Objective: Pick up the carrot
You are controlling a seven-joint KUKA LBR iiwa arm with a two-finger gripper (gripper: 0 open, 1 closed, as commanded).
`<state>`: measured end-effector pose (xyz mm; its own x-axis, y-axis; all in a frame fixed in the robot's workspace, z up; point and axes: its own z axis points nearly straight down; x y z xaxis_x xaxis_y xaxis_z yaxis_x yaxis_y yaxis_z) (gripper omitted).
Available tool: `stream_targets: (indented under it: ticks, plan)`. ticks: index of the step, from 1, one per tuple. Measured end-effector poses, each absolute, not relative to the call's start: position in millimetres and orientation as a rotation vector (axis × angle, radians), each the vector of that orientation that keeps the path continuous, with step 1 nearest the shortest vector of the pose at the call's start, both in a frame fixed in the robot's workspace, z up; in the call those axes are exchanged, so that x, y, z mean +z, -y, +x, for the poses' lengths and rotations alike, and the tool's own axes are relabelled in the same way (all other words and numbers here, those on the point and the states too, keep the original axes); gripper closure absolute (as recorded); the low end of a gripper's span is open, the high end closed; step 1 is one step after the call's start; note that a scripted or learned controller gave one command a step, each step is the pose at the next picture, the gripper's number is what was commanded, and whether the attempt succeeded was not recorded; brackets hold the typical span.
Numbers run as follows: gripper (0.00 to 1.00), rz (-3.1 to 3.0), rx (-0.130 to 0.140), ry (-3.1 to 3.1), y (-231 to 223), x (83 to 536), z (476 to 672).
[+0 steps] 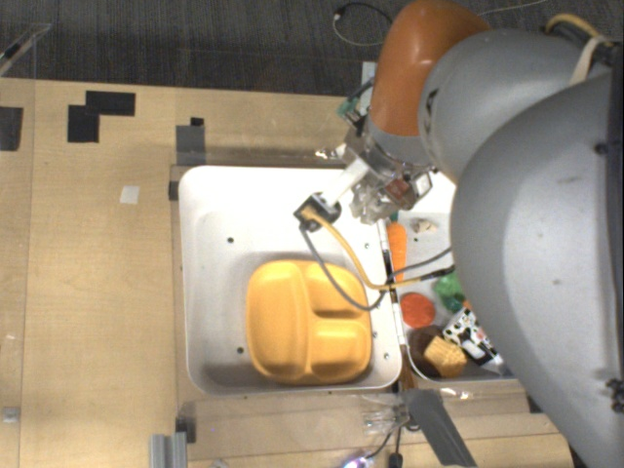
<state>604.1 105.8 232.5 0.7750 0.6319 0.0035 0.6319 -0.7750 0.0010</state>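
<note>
The hand (382,195) hangs over the right bin's (436,372) far left corner, whether wide or narrow I cannot tell, with the carrot (397,246) lying just below it against the wall beside the left bin (210,261).

The carrot (397,242) is orange, slender and elongated. It lies lengthwise along the near edge of the right-hand bin, close to the dividing rim. Its upper end is partly hidden.

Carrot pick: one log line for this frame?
pincer above carrot | carrot in right bin near divider | grasp not visible | yellow tray in left bin
</note>
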Motion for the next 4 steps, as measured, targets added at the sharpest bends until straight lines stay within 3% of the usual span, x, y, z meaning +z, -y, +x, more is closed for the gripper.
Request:
stream_targets:
  ticks: [1,2,3,4]
  plan:
    - [1.0,-2.889,-0.007,1.233,-101,307,579.3]
    - [1.0,-2.865,-0.008,1.291,-112,395,623.8]
    - [1.0,-3.018,-0.008,0.864,-159,382,554.2]
    - [1.0,-3.058,0.0,0.713,-156,165,504.6]
